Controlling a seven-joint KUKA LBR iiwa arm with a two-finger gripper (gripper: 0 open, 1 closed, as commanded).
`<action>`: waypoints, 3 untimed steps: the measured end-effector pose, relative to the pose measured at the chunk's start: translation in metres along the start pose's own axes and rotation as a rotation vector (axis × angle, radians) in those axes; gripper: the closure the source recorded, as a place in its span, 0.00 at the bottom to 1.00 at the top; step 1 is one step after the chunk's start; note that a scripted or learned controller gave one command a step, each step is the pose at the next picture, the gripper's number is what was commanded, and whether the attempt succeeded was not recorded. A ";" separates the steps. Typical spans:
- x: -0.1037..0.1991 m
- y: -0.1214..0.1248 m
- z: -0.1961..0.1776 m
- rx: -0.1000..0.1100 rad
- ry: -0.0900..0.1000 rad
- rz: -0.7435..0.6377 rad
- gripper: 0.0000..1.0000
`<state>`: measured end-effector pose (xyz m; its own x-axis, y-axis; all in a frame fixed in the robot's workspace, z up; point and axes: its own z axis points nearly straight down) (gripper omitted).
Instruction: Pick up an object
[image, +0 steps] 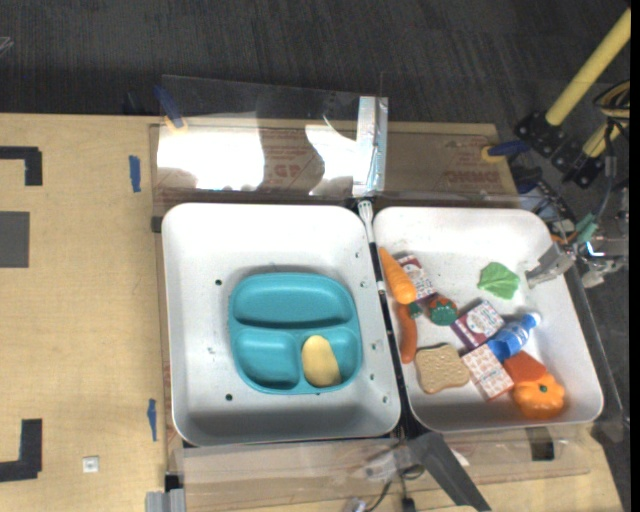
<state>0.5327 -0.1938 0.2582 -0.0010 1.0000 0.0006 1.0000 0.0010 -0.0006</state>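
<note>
Camera view: the gripper (556, 262) sits at the right bin's (455, 222) three o'clock rim; whether it is clenched or released, I cannot tell. Nothing is picked yet. The green leaf (499, 280) lies at its nine o'clock, so next likely comes a descent.

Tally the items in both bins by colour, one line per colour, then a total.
Teal: 1, divided tray
Yellow: 1, potato-like piece
Orange: 3, at
Green: 2, leaf, small round piece
Tan: 1, bread slice
Blue: 1, bottle
Printed cartons: 3
Total: 12
</note>
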 end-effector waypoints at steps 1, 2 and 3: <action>-0.021 -0.014 0.115 0.009 0.003 -0.054 0.00; -0.001 -0.047 0.165 -0.019 -0.005 -0.127 0.00; 0.013 0.037 0.171 -0.008 -0.002 -0.158 0.00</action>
<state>0.5691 -0.1811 0.0870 -0.1580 0.9874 -0.0020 0.9874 0.1580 0.0070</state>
